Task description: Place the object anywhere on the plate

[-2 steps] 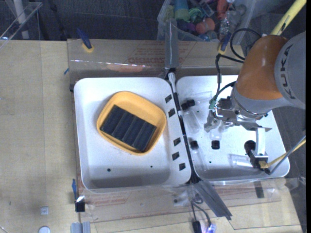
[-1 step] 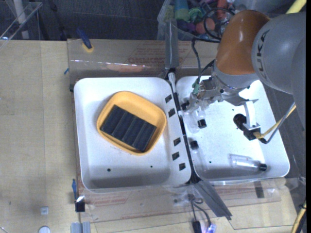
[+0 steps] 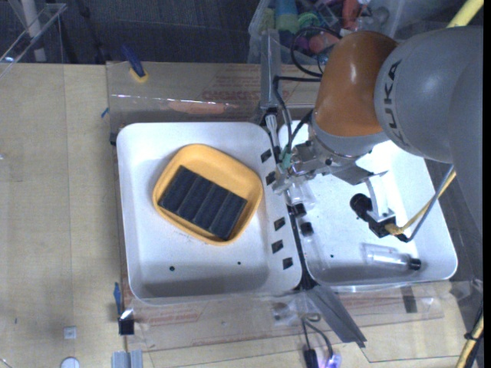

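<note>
A yellow plate (image 3: 252,181) with rounded corners lies tilted in the left bin (image 3: 146,271). A dark ribbed rectangular pad (image 3: 203,202) covers its middle. In the right bin (image 3: 433,240), near the front, lies a clear tube with a black cap (image 3: 390,257), flat on the floor. My gripper (image 3: 296,181) hangs below the orange wrist band, over the divider between the two bins, just right of the plate's edge and well away from the tube. The arm's body hides much of the right bin's back half.
Black clips (image 3: 282,245) line the divider between the bins. A black fitting with a yellow cable (image 3: 377,215) hangs off the arm above the right bin. A box of colourful items (image 3: 318,6) stands behind the bins.
</note>
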Available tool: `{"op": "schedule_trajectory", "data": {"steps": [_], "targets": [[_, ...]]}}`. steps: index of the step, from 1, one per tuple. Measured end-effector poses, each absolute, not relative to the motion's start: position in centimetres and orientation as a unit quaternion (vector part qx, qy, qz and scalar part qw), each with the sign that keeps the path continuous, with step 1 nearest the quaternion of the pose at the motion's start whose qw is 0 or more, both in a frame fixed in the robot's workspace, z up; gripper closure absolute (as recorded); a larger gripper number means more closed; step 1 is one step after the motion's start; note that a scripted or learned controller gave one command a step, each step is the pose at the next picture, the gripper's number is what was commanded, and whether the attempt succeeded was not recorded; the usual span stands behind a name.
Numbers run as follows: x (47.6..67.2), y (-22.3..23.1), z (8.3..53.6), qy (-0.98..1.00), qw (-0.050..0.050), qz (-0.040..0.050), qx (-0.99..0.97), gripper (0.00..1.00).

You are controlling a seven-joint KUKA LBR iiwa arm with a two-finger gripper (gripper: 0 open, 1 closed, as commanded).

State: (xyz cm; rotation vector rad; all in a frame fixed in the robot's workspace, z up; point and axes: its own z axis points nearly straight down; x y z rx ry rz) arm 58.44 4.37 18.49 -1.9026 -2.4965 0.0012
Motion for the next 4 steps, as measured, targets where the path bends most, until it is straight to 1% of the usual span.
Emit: {"op": "schedule_trajectory", "data": {"steps": [1, 2, 3, 4], "targets": [[58.4, 4.3, 18.4, -0.795, 0.002, 0.0008, -0.607, 0.00], [62.0, -1.0, 18.5, -0.836, -0.001, -0.0009, -0.549, 0.00], [66.7, -6.0, 18.5, -0.877, -0.002, -0.0009, -0.481, 0.00], [66.9, -6.1, 19.6, -0.876, -0.005, -0.0030, -0.483, 1.00]]}}
